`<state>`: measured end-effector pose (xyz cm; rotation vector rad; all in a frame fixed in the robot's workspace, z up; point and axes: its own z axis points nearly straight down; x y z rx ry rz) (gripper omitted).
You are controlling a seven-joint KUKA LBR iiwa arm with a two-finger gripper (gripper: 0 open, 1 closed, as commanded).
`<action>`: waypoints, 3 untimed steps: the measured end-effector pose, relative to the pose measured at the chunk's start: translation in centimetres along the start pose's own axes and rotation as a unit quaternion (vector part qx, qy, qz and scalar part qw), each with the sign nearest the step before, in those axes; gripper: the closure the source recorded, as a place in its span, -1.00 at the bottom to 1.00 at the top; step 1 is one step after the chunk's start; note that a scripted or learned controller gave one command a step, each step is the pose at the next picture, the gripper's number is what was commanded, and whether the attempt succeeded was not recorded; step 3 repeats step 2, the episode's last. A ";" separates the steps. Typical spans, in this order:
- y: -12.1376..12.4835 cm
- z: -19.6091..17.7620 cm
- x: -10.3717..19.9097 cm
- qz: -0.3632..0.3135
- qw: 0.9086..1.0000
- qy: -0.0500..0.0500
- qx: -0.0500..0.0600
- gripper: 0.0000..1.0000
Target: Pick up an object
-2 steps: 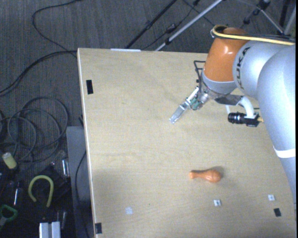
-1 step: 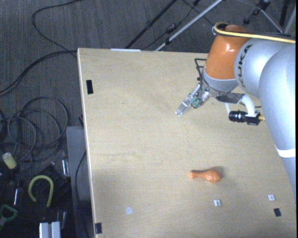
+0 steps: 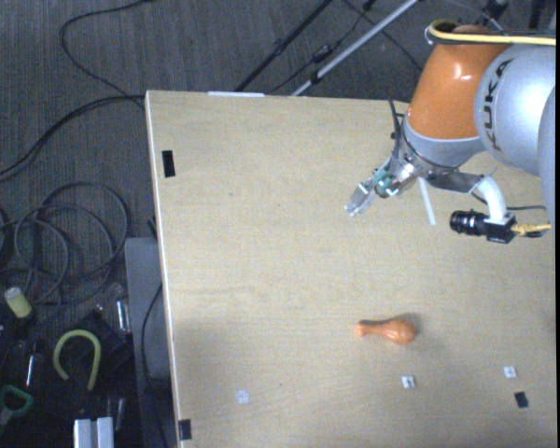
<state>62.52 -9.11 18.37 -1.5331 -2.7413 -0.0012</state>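
Object [image 3: 388, 330]: you have one, orange, lower centre. Gripper [image 3: 362, 203] upper right, well apart; finger state unclear.

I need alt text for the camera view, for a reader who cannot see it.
A grey and orange robot arm reaches in from the right, its claw above a pale wooden bench. A small orange pear-shaped object lies alone on the bench, nearer the camera than the claw. Cables lie on the floor at left.
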 end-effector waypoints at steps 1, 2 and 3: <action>1.1 -4.7 -4.5 0.118 0.993 -0.002 0.000 1.00; -1.1 0.2 -9.9 0.011 1.000 -0.001 0.001 1.00; -1.1 0.2 -9.9 0.011 1.000 -0.001 0.001 1.00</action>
